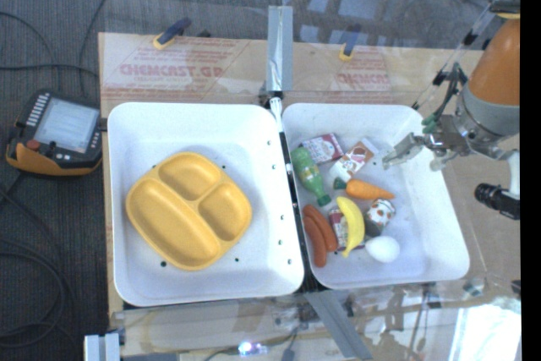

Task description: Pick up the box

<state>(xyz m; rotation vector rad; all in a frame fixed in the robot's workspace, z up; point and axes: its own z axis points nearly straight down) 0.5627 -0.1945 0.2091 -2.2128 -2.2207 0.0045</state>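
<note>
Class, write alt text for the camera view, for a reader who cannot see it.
A grey robot arm's pincer hovers over the right shallow white bin, which holds a small red-and-white box, an orange carrot, a yellow banana and a white egg. The left white bin holds a yellow sectioned plastic tray.

The scene is brightly and evenly lit from above. The two shallow white plastic bins [203, 118] are near overexposed, their rims almost washed out. Soft, short shadows lie under the yellow sectioned plastic tray [188, 209] toward the bench's front edge. Glare patches sit on the clear sheet along the bench's [203, 72] far edge and its front right corner. Detail is slightly soft and grainy throughout.
</note>
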